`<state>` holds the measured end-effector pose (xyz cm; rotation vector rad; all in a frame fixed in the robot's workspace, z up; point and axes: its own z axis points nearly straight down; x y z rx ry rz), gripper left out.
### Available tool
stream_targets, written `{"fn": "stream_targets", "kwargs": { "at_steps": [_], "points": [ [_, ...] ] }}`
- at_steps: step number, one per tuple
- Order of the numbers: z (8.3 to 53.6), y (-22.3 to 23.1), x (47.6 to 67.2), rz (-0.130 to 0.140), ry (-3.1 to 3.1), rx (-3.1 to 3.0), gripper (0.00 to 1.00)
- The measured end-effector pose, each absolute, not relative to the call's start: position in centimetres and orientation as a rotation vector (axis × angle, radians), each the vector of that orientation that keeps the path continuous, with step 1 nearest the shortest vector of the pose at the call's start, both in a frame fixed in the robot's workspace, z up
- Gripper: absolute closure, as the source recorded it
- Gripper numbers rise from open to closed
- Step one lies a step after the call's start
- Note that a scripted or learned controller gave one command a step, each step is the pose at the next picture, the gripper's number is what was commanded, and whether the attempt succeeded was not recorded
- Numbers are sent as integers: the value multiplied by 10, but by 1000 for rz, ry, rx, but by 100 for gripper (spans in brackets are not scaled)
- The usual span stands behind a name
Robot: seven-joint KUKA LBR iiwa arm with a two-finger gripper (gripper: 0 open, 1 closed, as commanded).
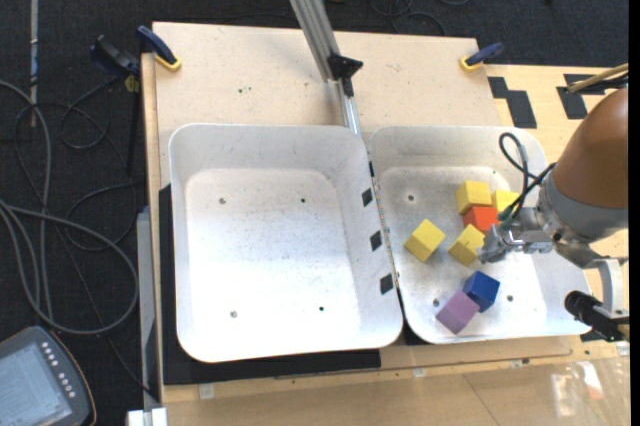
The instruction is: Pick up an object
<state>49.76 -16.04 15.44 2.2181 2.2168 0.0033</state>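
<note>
Reaching in from the right, the arm (595, 184) hung over the right bin (420, 149), its gripper (503, 239) low among the blocks; whether it was open or closed could not be told. An orange block (481, 217) lay just beside the gripper, toward the left bin (270, 149). Yellow blocks (425, 240) sat near, with a blue block (482, 289) and purple block (458, 312) below

The arm reaches into the right bin (520, 319), its gripper (500, 242) low beside an orange block (483, 217) and three yellow blocks (425, 240). A blue block (483, 289) touches a purple block (458, 312). The left bin (200, 149) sits alongside.
</note>
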Motion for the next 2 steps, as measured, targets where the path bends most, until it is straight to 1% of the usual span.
{"fn": "stream_targets", "kwargs": {
  "at_steps": [2],
  "points": [
    [276, -171, 508, 5, 2219, 2213, 100]
  ]
}}
